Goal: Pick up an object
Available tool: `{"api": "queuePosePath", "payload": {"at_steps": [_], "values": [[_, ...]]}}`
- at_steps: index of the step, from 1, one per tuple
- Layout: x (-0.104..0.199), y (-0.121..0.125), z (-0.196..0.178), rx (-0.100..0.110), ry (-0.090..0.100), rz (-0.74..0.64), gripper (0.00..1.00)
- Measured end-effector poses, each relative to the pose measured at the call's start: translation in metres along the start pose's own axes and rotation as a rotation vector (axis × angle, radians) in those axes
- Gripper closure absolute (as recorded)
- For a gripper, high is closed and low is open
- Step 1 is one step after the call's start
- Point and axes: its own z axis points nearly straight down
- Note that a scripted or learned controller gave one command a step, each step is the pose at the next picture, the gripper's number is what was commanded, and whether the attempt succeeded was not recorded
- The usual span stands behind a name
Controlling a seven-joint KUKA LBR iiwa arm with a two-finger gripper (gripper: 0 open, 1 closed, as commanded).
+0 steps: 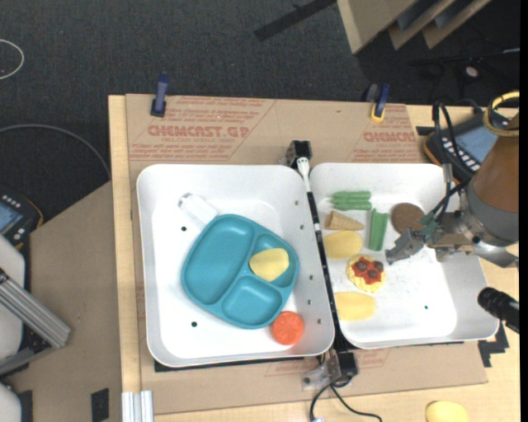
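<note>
Cardboard-covered tabletop (247, 124) carries two shallow white bins. No target is given; a small round pizza-like toy with red topping (367, 273) in the right white bin (437, 317) lies nearest the hand (404, 245), beside a green stick toy (378, 228). Descending squarely over one piece, clear of neighbours, seems wise. Whether the hand is released or clenched I cannot tell; its tips blur together.

Around my desk (247, 124) lies a dark grey carpet floor (124, 49). The desk top is a tan board printed with red lettering, pinned at its far edge by two blue clamps (159, 93). A thin cable (49, 136) loops over the carpet at left. Pale wooden furniture (412, 25) stands at the far right, and light falls evenly.
</note>
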Motion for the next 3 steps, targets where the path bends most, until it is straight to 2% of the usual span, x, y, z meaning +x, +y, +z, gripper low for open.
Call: {"api": "queuePosePath", "payload": {"at_steps": [1,2,3], "values": [[-0.003,0.000,-0.003,0.008,-0.001,0.005,1.00],[0.037,0.013,-0.116,-0.004,0.000,-0.001,1.00],[0.073,0.008,-0.228,-0.005,0.000,0.001,1.00]]}}
